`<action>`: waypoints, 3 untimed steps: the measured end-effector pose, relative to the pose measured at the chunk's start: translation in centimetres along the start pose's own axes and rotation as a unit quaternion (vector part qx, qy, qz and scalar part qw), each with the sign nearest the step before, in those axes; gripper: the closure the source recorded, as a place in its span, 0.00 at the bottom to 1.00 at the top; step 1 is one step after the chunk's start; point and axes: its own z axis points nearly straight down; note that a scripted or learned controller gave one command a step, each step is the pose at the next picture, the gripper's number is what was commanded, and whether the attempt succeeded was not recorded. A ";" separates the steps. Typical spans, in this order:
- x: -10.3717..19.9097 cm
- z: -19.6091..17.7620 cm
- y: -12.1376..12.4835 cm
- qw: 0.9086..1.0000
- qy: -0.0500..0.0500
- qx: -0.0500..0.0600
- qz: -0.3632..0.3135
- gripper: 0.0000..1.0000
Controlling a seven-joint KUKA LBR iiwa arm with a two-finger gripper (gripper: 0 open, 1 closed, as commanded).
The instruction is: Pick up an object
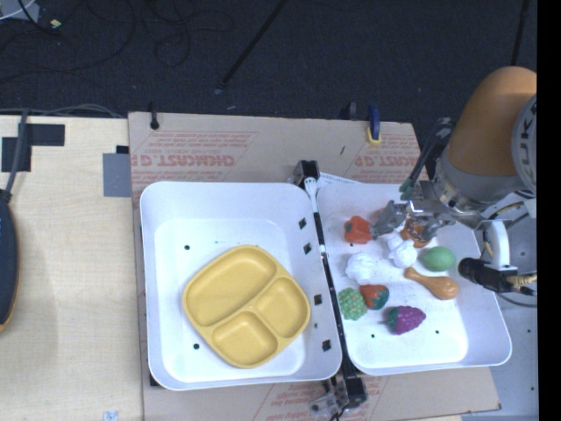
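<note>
While the gripper (405, 222) hangs low over the right bin (491, 345), its finger state cannot be told. Toy food lies around it: a red pepper (357, 230) just to its left, white lumps (372, 260) below, a green ball (437, 258) and a drumstick (433, 282) nearby.

"CHEMCAST" upside down on cardboard sheet (263, 147)

Grey arm (491, 178) with broad orange band (rounded, glossy), metal claw (410, 224)
</note>
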 end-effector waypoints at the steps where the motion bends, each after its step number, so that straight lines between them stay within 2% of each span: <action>1: -0.1 -1.0 0.0 1.000 0.000 0.000 0.000 1.00; 2: 6.8 -7.8 3.5 1.000 0.001 -0.004 -0.003 1.00; 3: 5.3 2.2 -1.1 1.000 0.001 0.006 0.001 1.00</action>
